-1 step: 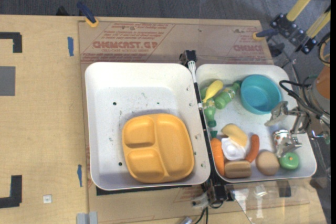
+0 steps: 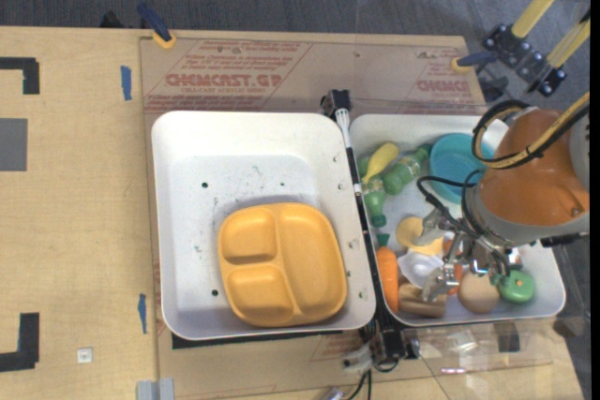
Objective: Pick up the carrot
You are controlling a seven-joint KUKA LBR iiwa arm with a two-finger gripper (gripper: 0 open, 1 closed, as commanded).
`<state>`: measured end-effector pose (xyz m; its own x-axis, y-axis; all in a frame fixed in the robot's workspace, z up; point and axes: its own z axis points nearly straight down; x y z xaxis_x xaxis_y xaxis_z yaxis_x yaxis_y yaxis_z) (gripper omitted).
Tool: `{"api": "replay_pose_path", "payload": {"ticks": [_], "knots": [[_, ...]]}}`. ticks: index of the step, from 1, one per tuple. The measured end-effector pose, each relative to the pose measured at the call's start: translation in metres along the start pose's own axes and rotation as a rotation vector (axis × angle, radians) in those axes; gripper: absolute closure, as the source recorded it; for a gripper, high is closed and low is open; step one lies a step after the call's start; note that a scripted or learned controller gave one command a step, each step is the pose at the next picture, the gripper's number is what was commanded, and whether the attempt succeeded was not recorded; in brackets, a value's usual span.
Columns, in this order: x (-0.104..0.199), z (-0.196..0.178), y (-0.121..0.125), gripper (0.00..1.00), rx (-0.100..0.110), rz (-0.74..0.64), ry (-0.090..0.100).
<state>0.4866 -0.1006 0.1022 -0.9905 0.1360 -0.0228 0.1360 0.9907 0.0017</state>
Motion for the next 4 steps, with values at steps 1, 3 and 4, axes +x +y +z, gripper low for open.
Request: {"api": "replay_pose_path", "payload": {"ticks": [1,3,4], "knots": [[-0.06,0.006,0.005,0.0,0.0,0.358,-0.007],[-0.091,0.008,0.016,0.0,0.002,0.346,-0.002],[-0.045,0.006,0.005,0.0,-0.002,0.473,-0.01]]}}
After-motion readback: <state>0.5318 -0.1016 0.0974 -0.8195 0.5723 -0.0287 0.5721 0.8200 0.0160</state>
